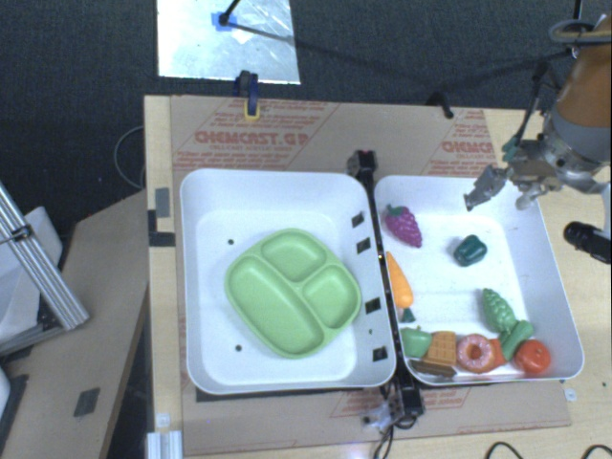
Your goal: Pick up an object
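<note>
A green plate (292,293) with three compartments lies in the left bin (206,208), slightly toward its near side. A cardboard sheet (287,132) printed with red lettering lies under both bins on the desk (105,285). Beyond it, a shiny foil sheet (228,29) rests on dark carpet (67,65). A blue and yellow clamp (249,94) grips the cardboard's far edge.

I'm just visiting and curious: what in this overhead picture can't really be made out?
- Arm: the camera view's right edge cuts it off past the wrist.
- Toy waffle: its underside and whatever lies beneath it are hidden; the donut crowds it.
- Green plate: covers the left bin's floor beneath it.
- Sheet above the bench: glare washes out its surface.
</note>
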### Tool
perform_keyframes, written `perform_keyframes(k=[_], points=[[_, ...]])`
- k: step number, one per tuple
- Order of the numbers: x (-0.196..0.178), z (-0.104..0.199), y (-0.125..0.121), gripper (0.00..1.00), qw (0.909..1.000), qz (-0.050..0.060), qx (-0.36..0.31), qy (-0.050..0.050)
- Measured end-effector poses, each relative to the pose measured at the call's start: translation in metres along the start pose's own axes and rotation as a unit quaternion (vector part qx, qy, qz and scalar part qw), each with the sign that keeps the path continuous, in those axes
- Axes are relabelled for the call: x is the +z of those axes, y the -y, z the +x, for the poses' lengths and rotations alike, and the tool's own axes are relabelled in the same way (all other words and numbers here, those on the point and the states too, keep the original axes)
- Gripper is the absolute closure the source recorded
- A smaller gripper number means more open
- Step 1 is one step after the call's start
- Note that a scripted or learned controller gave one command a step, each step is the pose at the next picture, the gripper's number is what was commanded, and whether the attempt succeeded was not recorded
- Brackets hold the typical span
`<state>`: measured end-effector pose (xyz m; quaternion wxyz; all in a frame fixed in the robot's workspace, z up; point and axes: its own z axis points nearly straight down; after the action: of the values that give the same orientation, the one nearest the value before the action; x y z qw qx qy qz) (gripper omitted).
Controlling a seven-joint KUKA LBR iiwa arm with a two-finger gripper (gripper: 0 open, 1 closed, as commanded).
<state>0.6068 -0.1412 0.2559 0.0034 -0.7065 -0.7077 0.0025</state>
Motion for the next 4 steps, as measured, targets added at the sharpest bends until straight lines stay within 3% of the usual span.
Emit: perform_keyframes(k=[1, 2, 3, 4], points=[[-0.006, 0.000, -0.002, 0.00, 1.0000, -0.005, -0.001, 0.001], [0.040, 0.000, -0.010, 0.00, 1.0000, -0.003, 0.000, 0.001], [0.095, 0.005, -0.002, 0.00, 1.0000, -0.003, 0.000, 0.000], [0.140, 0.017, -0.005, 0.00, 1.0000, -0.007, -0.002, 0.000]])
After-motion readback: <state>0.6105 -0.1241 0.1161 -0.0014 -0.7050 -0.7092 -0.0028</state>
